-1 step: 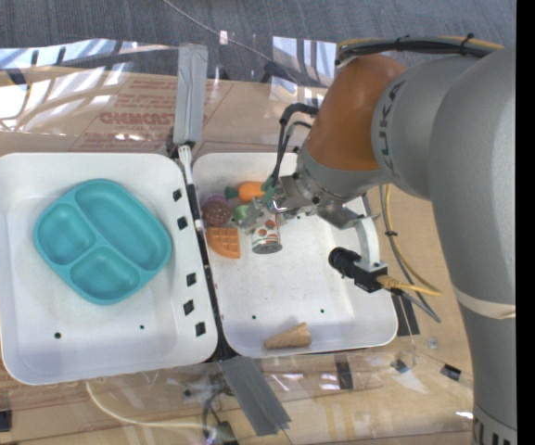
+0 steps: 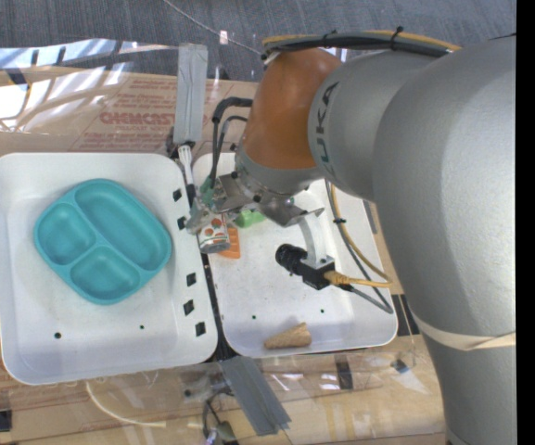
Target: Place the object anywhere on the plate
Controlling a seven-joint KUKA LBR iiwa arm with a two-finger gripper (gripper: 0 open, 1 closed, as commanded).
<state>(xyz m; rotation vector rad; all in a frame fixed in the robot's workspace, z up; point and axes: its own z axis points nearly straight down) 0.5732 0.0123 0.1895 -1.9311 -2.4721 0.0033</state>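
- Turquoise divided plate [image 2: 102, 239]: lies in the left bin [image 2: 17, 341], centre-left of frame.
- Gripper [image 2: 213, 230]: at the right bin's [image 2: 341, 332] left edge, mid-frame; fingers clenched on a small can-like object [image 2: 215, 236].
- Orange item [image 2: 231, 245]: touching the object.
- Tan cone-shaped piece [image 2: 287, 337]: lower part of the right bin.

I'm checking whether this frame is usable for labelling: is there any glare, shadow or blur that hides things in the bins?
Camera view: glare streaks the clear plastic sheet behind the bins; the teal plate is evenly lit and sharp; the arm looms large and soft, covering part of the right bin; the gripper area is cluttered and shadowed.
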